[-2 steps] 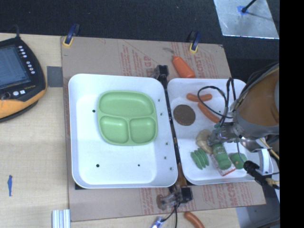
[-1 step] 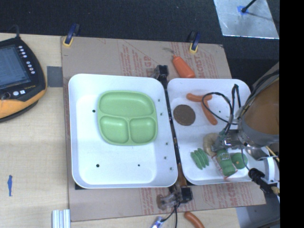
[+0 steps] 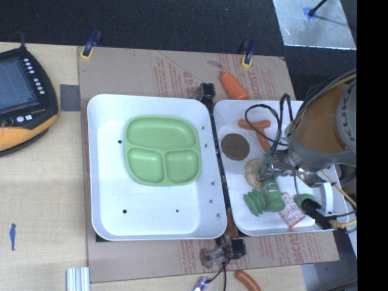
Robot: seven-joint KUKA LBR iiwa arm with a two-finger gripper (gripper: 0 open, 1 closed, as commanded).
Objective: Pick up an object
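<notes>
Gripper (image 3: 268,174) is low in the right bin (image 3: 240,222), mid-bin among the clutter. Can't tell if it is spread or pinched; nothing visibly held. Beige round piece (image 3: 253,173) sits just left of the gripper, touching or nearly so. Small green block (image 3: 274,199) is right below the gripper, next to a green ribbed toy (image 3: 255,202) on its left. Red-and-white packet (image 3: 291,211) lies to the right of the block, near the bin's front edge. Brown disc (image 3: 234,146) lies further back near the bin's left wall, with orange sticks (image 3: 255,125) behind it.

Left bin (image 3: 109,187) holds a green divided plate (image 3: 162,149), flat. Both bins sit on a cardboard sheet (image 3: 182,71). Orange carrot (image 3: 233,85) lies on the sheet behind the right bin. Teach pendant (image 3: 21,99) is at far left.
</notes>
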